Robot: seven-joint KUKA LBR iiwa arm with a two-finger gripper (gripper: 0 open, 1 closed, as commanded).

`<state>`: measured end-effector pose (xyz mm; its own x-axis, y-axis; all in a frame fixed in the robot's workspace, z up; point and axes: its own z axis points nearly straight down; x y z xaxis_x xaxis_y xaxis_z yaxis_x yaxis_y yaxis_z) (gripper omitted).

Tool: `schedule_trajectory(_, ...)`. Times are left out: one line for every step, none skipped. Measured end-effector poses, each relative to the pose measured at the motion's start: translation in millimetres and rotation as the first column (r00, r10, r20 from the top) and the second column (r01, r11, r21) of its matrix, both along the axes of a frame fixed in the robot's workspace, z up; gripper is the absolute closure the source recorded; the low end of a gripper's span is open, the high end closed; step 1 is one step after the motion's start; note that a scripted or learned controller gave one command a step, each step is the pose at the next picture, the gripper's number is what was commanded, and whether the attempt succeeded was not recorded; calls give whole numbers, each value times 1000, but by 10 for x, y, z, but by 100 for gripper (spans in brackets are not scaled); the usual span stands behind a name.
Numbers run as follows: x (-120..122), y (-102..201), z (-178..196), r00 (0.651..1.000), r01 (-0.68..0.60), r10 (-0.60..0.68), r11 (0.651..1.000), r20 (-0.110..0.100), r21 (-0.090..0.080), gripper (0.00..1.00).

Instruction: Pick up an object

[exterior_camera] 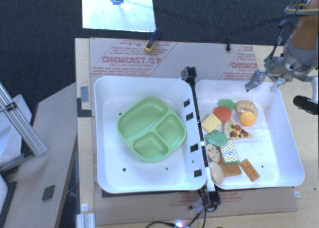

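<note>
Two white bins side by side: green tray (pixel 151 128) in left, toys (pixel 231 137) crowd right bin's (pixel 279 137) left half. Gripper (pixel 264 83) w/ jaws apart above far rim.

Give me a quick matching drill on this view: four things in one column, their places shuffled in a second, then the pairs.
Things:
1. green divided plate
2. pizza slice
3. end effector
4. brown bar

Places:
A. near the front edge of the right bin
B. middle of the left bin
C. above the right bin's far edge
D. among the toy foods, below the orange ball

Pairs: 1-B, 2-D, 3-C, 4-A
</note>
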<state>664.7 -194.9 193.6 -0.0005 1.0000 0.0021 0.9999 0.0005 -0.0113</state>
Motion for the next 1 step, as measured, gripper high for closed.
schedule_trajectory(29, 7, 100, 1000, -3, 3, 1000, 14, -3, 0)
